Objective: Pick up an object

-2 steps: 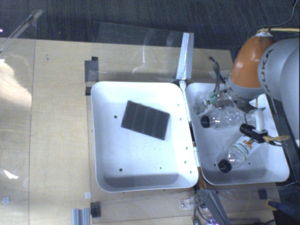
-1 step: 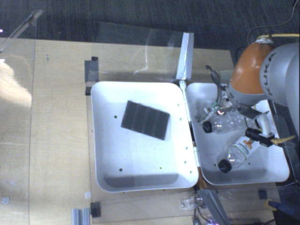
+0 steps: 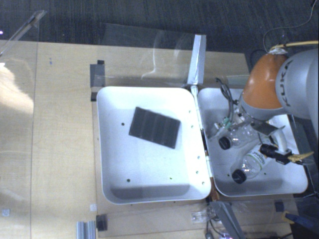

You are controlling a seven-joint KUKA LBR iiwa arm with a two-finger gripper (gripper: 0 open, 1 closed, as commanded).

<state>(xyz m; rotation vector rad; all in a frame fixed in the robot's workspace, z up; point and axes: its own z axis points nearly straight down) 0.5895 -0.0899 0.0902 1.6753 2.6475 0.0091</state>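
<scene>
Arm [image 3: 286,81]: grey, with an orange band above the wrist; it enters from the right and hangs over the upper part of the right bin.
Gripper [image 3: 234,123]: low over the right bin, at the end of the arm, with thin cables running beside it; its tip is lost among glare and clear plastic, so whether it is apart, together or clamped on anything cannot be told.
Right bin [image 3: 289,185]: shallow, white, rounded corners; lies under the gripper and bears both bottles.
First bottle [image 3: 237,136]: clear plastic with a black cap; lies on its side directly beneath the gripper, cap pointing left and slightly down. Contact with the gripper cannot be judged.
Second bottle [image 3: 249,167]: clear plastic, black cap, a pale label band round its body; lies tilted just below and slightly to the right of the gripper, cap toward the bin's lower edge.
Left bin [image 3: 114,183]: shallow, white, larger in view; sits to the left of the gripper, touching the right bin along a shared edge.
Dark pad [image 3: 154,127]: flat, dark grey rectangle with faint ribs, lying askew in the upper middle of the left bin, well apart from the gripper to its left.
Bench [image 3: 55,148]: pale wood, under both bins.
</scene>
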